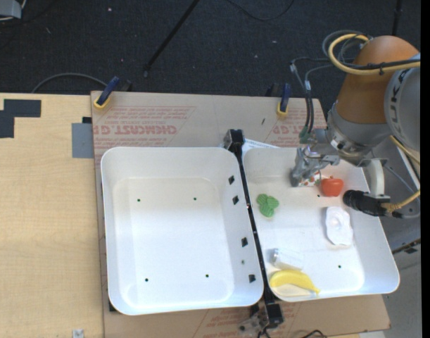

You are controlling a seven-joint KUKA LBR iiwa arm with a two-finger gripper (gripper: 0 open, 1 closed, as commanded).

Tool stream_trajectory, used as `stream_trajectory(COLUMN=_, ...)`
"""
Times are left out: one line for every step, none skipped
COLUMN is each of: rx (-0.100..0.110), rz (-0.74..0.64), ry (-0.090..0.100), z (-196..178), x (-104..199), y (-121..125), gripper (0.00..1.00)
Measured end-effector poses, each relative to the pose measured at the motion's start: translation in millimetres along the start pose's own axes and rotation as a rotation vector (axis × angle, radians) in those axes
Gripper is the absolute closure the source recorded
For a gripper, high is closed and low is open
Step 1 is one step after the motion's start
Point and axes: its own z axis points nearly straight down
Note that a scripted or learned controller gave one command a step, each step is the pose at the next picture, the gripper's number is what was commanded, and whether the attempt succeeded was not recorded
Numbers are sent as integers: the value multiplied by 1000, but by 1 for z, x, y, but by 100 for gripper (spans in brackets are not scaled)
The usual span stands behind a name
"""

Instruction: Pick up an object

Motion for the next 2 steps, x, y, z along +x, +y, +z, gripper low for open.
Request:
stream_trajectory(rx=0, rz=1, ry=0, z=-10, x=49, y=-9, gripper=100)
stream_trajectory(rx=1, rz=1, ry=1, z=-15, x=95, y=-6, gripper=100)
